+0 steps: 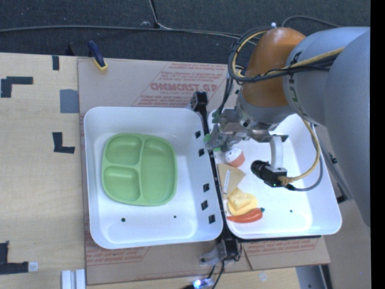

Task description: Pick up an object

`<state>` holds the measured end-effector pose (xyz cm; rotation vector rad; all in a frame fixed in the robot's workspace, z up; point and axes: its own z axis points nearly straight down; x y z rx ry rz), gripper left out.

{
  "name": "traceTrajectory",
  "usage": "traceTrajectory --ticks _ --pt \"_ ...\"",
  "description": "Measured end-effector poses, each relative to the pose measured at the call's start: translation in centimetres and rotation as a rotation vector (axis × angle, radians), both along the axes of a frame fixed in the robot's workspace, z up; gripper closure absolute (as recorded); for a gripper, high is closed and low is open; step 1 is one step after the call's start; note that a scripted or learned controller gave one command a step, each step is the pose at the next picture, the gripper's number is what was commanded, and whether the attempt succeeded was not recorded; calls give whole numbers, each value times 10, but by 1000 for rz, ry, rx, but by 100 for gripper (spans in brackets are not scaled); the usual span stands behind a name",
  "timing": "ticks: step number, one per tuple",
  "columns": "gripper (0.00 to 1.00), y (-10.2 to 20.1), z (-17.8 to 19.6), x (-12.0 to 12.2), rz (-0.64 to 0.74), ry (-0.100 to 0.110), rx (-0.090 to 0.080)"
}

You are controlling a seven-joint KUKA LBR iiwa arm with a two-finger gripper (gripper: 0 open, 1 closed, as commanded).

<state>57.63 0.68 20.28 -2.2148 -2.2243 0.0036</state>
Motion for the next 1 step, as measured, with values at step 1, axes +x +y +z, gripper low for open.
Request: traceTrajectory --ticks 1 --pt "100 55 13 -19 2 -1 1"
